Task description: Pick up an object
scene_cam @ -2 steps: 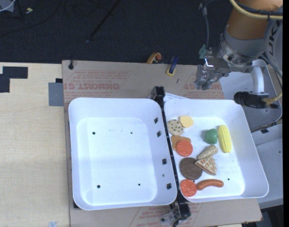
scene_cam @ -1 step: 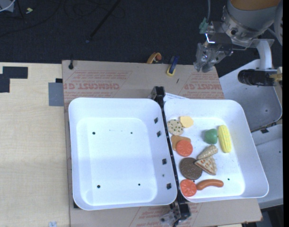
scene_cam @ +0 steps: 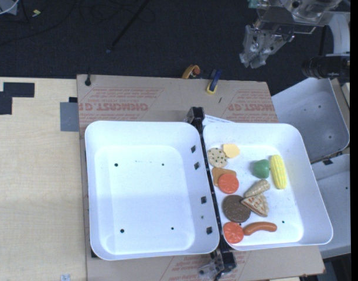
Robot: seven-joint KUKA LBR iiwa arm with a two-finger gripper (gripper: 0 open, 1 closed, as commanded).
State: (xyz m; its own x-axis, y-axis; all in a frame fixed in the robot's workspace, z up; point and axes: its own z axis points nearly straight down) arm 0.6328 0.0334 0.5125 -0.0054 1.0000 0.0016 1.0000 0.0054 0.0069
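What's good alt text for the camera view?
A robot gripper hangs above and behind two shallow white bins on a bench. The right bin holds toy food: corn, a green piece, a sausage, a cookie and more.

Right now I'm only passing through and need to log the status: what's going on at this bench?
The arm is trying to pick up an object, but nothing is held yet. Its gripper hangs high above the bench, beyond the far edge of the right bin. All the toy food lies in that bin: corn cob, green piece, cookie, brown disc, sausage and others. The left bin sits beside it.
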